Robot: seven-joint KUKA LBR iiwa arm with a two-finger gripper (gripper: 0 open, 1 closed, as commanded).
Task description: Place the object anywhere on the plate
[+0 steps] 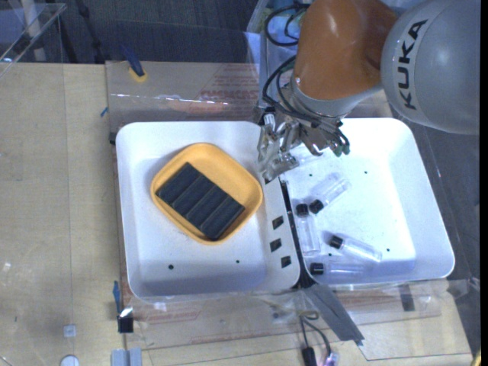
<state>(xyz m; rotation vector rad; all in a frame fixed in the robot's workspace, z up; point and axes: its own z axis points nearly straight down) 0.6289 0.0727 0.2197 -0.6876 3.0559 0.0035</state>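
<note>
the pincer (277, 157) hangs over the divider (276, 221) between the two bins, at the far end of it, and whether it is wide or narrow cannot be told, nor whether anything is in it. in the left bin (137, 204) the yellow plate (223, 166) bears a dark ridged slab (200, 199), lying flat at about 8 o'clock from the pincer and apart from it. if that slab is the thing meant, the placing looks done and the next move is only a clean lift away. if not, the pick is not yet begun: the clear tubes (329, 187) with black caps lie loose in the right bin (396, 174), at 4 to 5 o'clock from the pincer, and the next move calls for a shift that way, then a descent squarely over one tube.
</note>
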